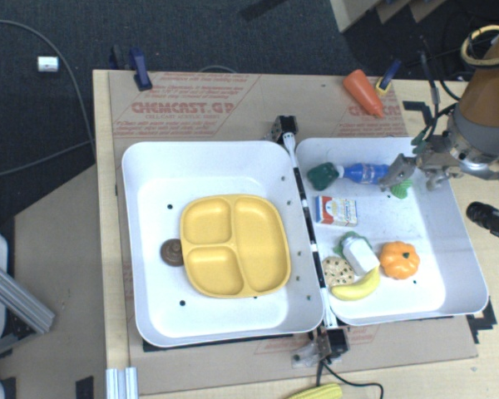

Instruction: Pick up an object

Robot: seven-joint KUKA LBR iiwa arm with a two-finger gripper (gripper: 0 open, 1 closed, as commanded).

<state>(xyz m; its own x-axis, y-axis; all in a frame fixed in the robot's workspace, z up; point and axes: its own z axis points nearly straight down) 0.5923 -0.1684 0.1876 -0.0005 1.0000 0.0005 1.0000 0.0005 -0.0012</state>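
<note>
The hand sits low at the upper right of the frame, over the right bin; whether it grips anything cannot be told. A small green object lies right at it, a blue bottle just left. Lower down lie a carton, pumpkin and banana. The left bin holds a yellow tray.

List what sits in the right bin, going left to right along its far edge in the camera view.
Dark green object → blue bottle → gripper, with a small green item just under it.
</note>
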